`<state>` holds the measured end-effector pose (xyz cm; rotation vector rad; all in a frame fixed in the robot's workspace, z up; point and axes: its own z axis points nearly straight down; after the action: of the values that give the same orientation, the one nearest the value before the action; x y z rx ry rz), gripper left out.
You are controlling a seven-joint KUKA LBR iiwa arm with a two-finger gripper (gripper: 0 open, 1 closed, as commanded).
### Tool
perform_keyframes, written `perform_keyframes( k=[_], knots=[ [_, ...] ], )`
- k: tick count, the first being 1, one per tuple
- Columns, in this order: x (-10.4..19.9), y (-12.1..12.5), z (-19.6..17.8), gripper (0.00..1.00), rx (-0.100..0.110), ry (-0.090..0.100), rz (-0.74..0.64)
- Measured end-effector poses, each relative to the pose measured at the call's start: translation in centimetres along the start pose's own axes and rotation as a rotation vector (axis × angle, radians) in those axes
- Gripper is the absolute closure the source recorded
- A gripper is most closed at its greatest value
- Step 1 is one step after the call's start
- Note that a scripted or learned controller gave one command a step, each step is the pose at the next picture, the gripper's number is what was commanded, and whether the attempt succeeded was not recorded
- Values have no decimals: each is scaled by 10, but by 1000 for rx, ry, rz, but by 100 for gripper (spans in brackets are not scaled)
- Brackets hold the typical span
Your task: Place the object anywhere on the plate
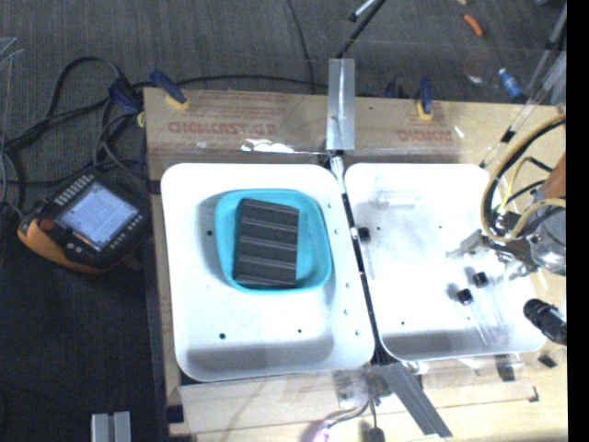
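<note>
Worktop (276, 403): wooden, carrying two shallow white bins side by side; its near edge shows bare wood and a metal strut.
Left bin (184, 339): white, holds a blue plate (317, 247) set a little toward its far side.
Dark object (268, 242): a ribbed, dark grey block lying flat on the plate, inside its rim, long side running near to far.
Right bin (414, 330): white; a clear plastic piece (396, 197) lies close to its far wall, hard to make out against the white.
My jaws (469, 285): over the right side of the right bin, low above its floor; small black fingertips (463, 295) show apart from each other, with only white bin floor between them, so I read them as open and gripping nothing.
My arm (557, 247): comes in from the right edge, wrist wrapped in yellow and black cables, bent down toward the right bin.
Left of the worktop: a handheld pendant (87, 221) with a lit screen lies on the dark floor, black cables looping from it.
Far edge: blue clamps (166, 86) grip the wooden back board; an upright metal post (341, 109) stands between the two bins.
</note>
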<state>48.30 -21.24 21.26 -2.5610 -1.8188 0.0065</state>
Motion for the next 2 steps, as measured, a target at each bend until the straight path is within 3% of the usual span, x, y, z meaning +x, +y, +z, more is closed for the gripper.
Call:
perform_keyframes(
  k=[1, 2],
  knots=[
    [80, -28, 41, 0, 3, 1, 104],
    [80, -28, 41, 0, 3, 2, 104]
  ],
)
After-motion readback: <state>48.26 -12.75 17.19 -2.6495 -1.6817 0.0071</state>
